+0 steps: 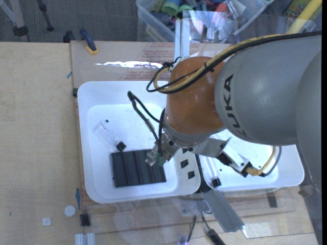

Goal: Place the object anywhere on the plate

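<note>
A black ribbed plate (135, 169) lies flat in the front part of the left white bin (92, 103). My gripper (156, 157) hangs low over the plate's right edge, under the orange wrist band (194, 98). A small green and grey bit shows at its tip; whether that is a held object I cannot tell. A clear plastic piece (108, 132) lies in the bin left of the plate's far edge. A small black piece (120, 146) sits just beyond the plate's far edge.
The grey arm (276, 86) covers most of the right bin (291, 175). A black cable (143, 114) loops over the left bin. A tub of colourful toys (204, 4) stands behind the bins. Small parts lie on the bench at front left (69, 211).
</note>
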